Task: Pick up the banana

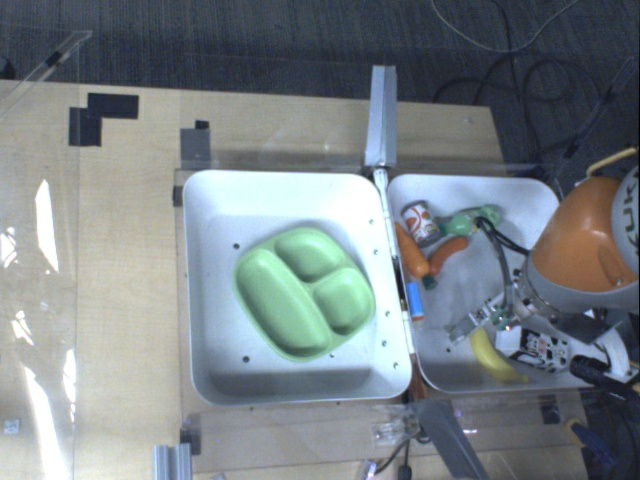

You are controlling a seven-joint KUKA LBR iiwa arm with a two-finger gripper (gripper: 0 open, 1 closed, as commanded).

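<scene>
Two shallow white bins sit side by side on the pale wooden counter point(120, 268). The left bin point(210, 368) holds a green divided plate point(303, 290) with three compartments, lying near its middle. In the right bin point(520, 193), toward 10 o'clock, a small can point(419, 221) with a red and white label lies beside two orange carrots point(411, 255), one of them running along the shared wall. A green toy piece point(468, 217) lies at 12 o'clock. A blue marker point(414, 301) lies against the wall at 8 o'clock. Black cables point(520, 43) loop across the dark carpet point(250, 18) beyond the counter.
</scene>
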